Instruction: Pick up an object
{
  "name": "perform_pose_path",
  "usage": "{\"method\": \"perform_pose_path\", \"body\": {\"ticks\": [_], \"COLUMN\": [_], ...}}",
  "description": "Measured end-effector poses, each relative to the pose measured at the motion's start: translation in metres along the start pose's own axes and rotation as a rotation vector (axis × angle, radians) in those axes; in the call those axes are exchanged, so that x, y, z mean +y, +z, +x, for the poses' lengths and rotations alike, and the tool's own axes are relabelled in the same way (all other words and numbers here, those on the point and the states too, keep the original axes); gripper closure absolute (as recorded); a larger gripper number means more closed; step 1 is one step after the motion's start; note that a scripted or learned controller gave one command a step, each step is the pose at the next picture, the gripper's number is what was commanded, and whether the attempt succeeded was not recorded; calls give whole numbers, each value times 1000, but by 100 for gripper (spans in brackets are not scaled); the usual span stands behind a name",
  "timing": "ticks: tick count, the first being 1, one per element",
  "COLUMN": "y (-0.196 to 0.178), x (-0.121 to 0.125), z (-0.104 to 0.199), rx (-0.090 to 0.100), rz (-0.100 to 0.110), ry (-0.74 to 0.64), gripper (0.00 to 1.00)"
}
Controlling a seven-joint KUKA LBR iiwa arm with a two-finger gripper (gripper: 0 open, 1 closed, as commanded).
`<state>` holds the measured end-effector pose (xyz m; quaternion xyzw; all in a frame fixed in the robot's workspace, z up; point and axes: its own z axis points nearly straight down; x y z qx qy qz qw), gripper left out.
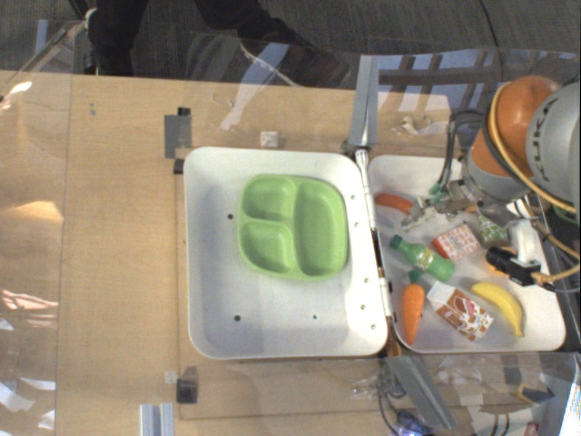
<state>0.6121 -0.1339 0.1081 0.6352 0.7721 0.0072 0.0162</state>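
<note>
Nearby, carrot orange, green-topped, beside banana.

Bright, even overhead light. White bins near overexposed, soft shadow along left bin's inner left wall. Glare patches on wooden surface at left edge; pale reflections streak clear panel near top. Dark floor at top dim, low in detail. Arm at right slightly blurred. Overall focus moderate, mild grain.

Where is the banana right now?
The banana lies in the right bin, near its front right corner, just right of a small red-and-white carton.
</note>
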Motion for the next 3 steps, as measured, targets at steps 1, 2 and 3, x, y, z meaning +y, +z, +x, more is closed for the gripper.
{"method": "perform_pose_path", "body": {"ticks": [1, 2, 3], "y": [18, 4, -91], "x": [62, 67, 69], "z": [17, 18, 34], "rx": [11, 4, 13], "rz": [25, 11, 24], "ry": [-39, -47, 7], "gripper": [0, 100, 100]}}
